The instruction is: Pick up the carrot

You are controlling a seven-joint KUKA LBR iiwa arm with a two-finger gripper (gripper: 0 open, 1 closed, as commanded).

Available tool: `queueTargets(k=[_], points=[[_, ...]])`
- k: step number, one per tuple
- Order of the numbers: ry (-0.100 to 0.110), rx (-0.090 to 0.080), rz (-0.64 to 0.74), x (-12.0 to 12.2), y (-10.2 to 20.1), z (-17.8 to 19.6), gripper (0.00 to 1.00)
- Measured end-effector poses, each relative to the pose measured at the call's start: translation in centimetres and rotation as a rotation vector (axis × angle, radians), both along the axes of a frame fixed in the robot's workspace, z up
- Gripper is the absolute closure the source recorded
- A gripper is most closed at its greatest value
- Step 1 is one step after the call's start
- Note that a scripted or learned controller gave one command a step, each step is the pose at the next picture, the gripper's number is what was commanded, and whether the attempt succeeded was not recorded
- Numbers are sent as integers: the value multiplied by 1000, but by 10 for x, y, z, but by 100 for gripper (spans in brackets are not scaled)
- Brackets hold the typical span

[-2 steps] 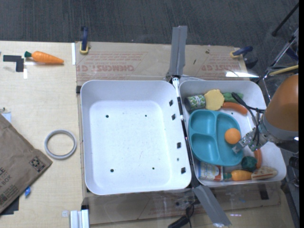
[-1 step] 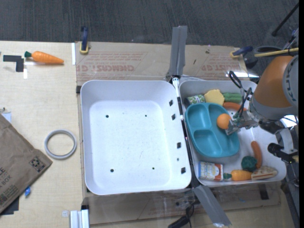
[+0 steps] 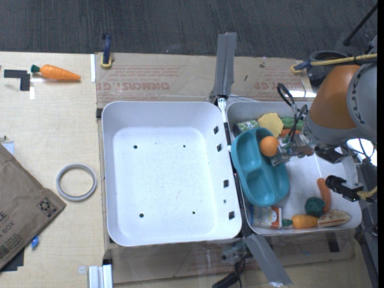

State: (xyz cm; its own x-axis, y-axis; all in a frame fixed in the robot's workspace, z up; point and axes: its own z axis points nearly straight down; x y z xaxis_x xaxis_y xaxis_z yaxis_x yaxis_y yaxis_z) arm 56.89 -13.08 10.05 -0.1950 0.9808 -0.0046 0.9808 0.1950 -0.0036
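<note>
Nearest the camera, left of the left bin [image 3: 108, 161], a brown cardboard box [image 3: 21, 206] lies at a slant on the bench. It bears a small square code label and black print ending in "BOX". Just beyond it, still left of the left bin, a grey tape ring [image 3: 76, 181] lies flat with bare bench around it.

The right bin [image 3: 300, 230] touches the left bin's right wall. At its near edge a carrot [image 3: 304, 221] lies on its side next to a teal lump [image 3: 314, 206]. Farther in, a blue dish [image 3: 261, 173] leans toward the shared wall, with an orange ball [image 3: 269, 146] on it. The gripper [image 3: 290, 149] hangs just right of that ball, well apart from the carrot; whether it is open or closed cannot be told.

Beyond the left bin's far rim, flat cardboard [image 3: 162, 80] carries red upside-down lettering, seemingly "CHEMCAST". Far left of that, a second carrot [image 3: 57, 73] lies alone on the open bench.
</note>
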Motion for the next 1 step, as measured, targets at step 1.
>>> queueTargets(k=[1], points=[[-4, 6, -392, 8, 116, 91, 100]])
